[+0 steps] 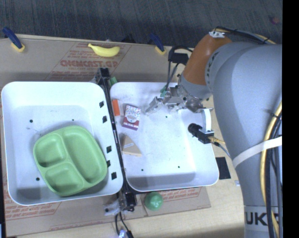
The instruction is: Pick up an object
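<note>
The metal two-finger tool [156,103] hangs low in the right white bin [201,175], fingers spread and grasping nothing. Just left of it lies a small red-and-white box [131,116].

Yellow banana [104,49] on cardboard sheet [65,63], beyond far edge of left bin [10,133]. Blue clamps at far edge of cardboard: one at far left corner [13,38], one further right [156,42]. Green ball [152,201] on cardboard just past near rim of right bin [209,170], close to where both bins meet. Black clips [105,78] along seam between bins. Dark carpet [114,9] beyond bench.
</note>
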Available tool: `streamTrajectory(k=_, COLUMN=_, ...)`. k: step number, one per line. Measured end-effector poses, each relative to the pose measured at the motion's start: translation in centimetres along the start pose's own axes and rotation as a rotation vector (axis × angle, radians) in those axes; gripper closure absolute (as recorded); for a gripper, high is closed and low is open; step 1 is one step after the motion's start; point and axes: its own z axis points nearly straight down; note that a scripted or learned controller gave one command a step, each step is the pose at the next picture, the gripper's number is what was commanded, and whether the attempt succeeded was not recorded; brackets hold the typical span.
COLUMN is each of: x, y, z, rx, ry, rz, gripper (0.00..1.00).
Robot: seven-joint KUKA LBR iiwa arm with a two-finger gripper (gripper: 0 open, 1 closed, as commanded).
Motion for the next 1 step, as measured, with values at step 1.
streamTrajectory(k=1, x=0.06, y=0.05, z=-1.04, rx=0.0, ry=-0.001, rz=-0.008, gripper=1.0)
